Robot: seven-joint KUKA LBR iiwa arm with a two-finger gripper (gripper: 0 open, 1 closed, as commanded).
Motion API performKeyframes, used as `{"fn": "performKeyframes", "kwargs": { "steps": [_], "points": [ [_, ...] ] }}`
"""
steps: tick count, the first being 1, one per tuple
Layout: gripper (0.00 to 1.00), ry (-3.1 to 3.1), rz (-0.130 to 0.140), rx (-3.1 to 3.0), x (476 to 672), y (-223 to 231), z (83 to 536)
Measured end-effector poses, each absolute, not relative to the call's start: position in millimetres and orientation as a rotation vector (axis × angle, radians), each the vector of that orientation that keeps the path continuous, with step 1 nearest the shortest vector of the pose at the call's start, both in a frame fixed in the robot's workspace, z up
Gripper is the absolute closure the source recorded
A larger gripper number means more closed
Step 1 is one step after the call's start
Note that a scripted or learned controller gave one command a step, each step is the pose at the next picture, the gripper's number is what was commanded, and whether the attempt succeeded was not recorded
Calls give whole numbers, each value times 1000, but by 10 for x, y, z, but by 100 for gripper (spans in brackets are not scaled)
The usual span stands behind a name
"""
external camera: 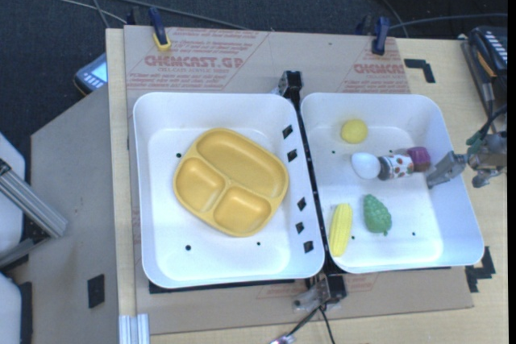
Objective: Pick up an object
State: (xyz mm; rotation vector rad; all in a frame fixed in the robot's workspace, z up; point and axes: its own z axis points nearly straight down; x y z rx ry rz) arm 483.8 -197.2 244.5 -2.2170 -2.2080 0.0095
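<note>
Looking down at the bench (201,294), we see two white bins side by side. The left bin (153,197) has a yellow plate (231,181) in it. The plate has three parts and lies flat near the middle of the bin.

The right bin (451,230) has toys in it. A small yellow ball (354,131) sits near the back. Just in front of it lies a little bottle (391,166) on its side, with a white end and a purple cap. A green bumpy toy (376,214) sits near the front of the bin. A yellow corn cob (341,228) lies just beside it, close to the wall between the bins.

We see the gripper (446,170) at the right side of the right bin. It is near the purple cap of the bottle, and we cannot tell if it touches it. We cannot tell if the gripper is grasping anything or let go. None of the toys looks lifted; they all lie on the floor of the bin.

Two clamps, a yellow one (160,35) and a blue one (380,35), sit at the back edge of the bench.
</note>
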Motion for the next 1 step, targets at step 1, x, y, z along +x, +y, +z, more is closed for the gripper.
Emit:
{"fn": "performKeyframes", "kwargs": {
  "steps": [1],
  "points": [
    [0,-2221,0,-2220,4865,-1967,2504]
  ]
}}
